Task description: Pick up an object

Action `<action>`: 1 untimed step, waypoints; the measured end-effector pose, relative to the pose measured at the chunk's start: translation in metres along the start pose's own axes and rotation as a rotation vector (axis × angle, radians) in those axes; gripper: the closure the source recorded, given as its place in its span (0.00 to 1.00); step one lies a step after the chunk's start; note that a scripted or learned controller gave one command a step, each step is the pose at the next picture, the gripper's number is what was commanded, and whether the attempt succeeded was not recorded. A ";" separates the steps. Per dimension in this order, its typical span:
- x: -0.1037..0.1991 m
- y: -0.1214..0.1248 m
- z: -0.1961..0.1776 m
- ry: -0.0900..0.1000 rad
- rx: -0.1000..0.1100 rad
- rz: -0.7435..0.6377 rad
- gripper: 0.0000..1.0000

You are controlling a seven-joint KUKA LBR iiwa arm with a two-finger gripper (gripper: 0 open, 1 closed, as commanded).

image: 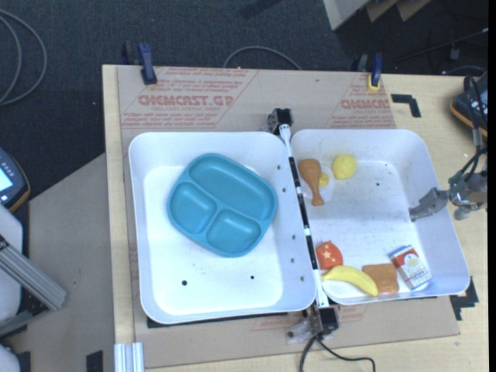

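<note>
The right bin (434,161) holds several small toy foods. A brown drumstick (311,178) and a yellow lemon (345,166) lie at its far left. Along its near edge are a red tomato (329,253), a yellow banana (353,278), a brown bread slice (381,277) and a small red-and-white carton (411,266). My gripper (446,201) hangs over the right rim of this bin, apart from all of them. The carton lies nearest, a little below and to its left. Nothing shows in the gripper.
A blue divided plate (222,204) lies in the left bin (155,270). A black divider strip (297,208) runs between the two bins. Blue clamps (145,62) hold the cardboard sheet at the bench's far edge.
</note>
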State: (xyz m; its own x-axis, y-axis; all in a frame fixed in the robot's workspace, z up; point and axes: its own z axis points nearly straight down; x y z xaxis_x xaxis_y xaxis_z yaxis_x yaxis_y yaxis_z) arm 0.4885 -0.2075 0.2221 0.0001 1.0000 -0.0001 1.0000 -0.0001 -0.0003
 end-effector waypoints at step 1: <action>0.070 0.101 0.069 0.003 -0.002 -0.010 0.00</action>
State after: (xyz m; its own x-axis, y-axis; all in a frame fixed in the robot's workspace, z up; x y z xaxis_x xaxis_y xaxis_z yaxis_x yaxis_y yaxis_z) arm 0.5894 -0.1374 0.1529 -0.0104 0.9999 0.0030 0.9999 0.0104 0.0018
